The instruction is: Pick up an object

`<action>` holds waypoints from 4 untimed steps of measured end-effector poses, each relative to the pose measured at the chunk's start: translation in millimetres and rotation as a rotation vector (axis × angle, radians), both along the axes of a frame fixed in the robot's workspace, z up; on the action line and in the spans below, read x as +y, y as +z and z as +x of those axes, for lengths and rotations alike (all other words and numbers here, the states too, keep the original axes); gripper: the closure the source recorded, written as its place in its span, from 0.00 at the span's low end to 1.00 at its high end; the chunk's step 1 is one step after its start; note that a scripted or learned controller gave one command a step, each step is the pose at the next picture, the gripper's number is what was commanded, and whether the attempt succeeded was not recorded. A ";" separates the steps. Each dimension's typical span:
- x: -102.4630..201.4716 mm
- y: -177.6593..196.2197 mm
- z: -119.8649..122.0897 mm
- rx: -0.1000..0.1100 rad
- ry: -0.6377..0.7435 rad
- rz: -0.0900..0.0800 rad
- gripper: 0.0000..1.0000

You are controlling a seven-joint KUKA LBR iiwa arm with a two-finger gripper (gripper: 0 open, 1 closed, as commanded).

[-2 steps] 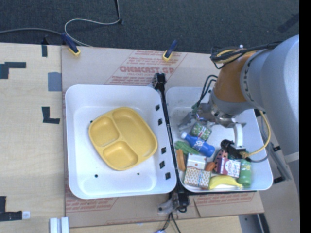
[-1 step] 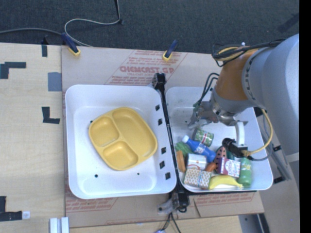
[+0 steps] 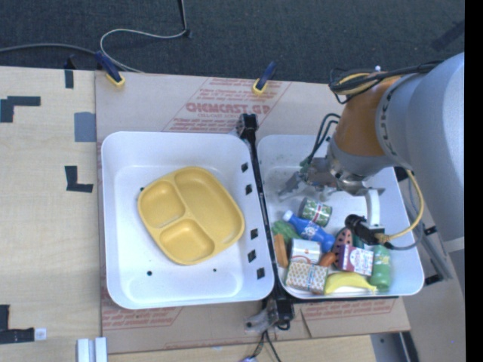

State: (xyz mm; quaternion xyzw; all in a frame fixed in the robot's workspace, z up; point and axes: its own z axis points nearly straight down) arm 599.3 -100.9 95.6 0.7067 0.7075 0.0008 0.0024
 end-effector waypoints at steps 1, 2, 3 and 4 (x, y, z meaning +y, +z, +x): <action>0.9 9.2 0.1 0.000 0.001 0.001 1.00; 0.9 9.2 0.0 0.001 0.001 0.001 0.00; 3.2 -9.9 4.4 0.005 -0.001 0.002 0.00; 3.4 -0.1 5.2 0.001 -0.001 0.001 1.00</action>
